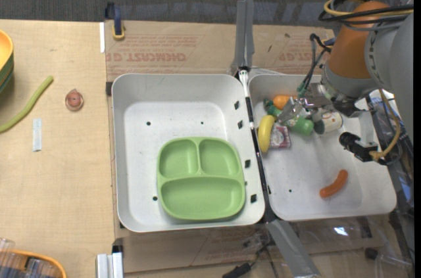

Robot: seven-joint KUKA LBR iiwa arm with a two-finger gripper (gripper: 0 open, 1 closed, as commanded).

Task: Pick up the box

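Nearest the camera, the green plate lies in the left bin. Over the right bin, the gripper hangs above the small box beside the banana; whether the jaws are released, I cannot tell. Best to descend straight onto the box, clear of the banana. Cardboard behind reads mirrored letters, perhaps "CHEMCAST".

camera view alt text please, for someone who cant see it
A grey arm's end effector sits low in the right white bin among a yellow banana, small pink box and other toy foods; an orange sausage lies apart. The left white bin holds a green divided plate.
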